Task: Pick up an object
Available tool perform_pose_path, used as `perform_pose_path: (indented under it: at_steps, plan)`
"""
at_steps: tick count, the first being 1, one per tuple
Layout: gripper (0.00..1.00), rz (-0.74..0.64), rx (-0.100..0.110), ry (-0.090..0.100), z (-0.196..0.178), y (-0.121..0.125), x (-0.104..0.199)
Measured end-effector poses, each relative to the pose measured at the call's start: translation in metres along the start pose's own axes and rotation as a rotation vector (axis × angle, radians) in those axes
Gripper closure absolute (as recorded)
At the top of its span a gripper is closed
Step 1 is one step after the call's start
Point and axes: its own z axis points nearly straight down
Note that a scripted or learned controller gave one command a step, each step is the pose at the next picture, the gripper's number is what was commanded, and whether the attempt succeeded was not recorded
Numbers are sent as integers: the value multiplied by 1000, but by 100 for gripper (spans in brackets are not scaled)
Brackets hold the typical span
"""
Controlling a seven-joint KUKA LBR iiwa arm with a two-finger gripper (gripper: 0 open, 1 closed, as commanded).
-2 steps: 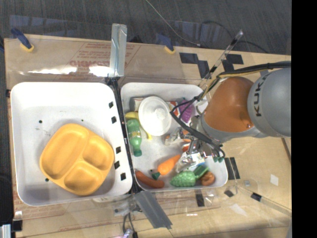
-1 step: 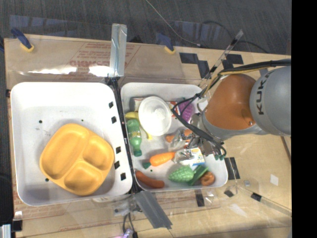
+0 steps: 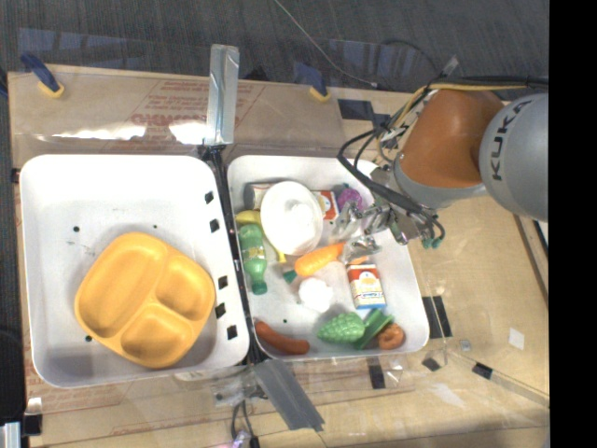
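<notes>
Hovering gripper [image 3: 359, 234], opening unclear, beside carrot [image 3: 318, 259]; carrot lies lengthwise left-right, slightly tilted.

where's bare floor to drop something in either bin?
Left bin: bare white floor along the far and left walls around the yellow divided plate. Right bin is crowded: white bowl, green bottle, carrot, small carton, sausage, with the tool among them.
</notes>
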Motion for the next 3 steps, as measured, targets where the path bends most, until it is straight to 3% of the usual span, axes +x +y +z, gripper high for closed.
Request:
perform_pose_path:
  at_steps: [1,2,3]
  plan:
    - [0,1,-1,2,1,0,1]
    - [0,-72,-3,4,43,40,50]
    - [0,-70,-4,4,43,104,55]
